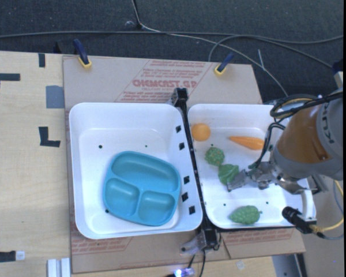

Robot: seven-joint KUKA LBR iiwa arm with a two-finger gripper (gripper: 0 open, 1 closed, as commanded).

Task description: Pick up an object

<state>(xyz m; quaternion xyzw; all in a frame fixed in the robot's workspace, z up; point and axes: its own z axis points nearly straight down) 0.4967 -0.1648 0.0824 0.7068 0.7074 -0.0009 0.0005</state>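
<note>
Two-finger gripper [237,182] low in the right-hand shallow white bin [277,219], its tip against the lower edge of a small green leafy plastic vegetable [228,171]. Fingers dark and blurred together; cannot tell whether apart or together, or whether they grip the piece. Wrist and grey arm with orange band [304,138] lean in from the right, covering the bin's right wall and part of its floor. A second green leafy piece [214,155] lies just above-left; a flatter green leaf-shaped piece [245,214] near the bin's front wall; an orange carrot-shaped piece [247,142] and a small orange ball [200,132] toward the back. Left white bin [81,120] holds a blue three-compartment plastic plate [142,187]
</note>
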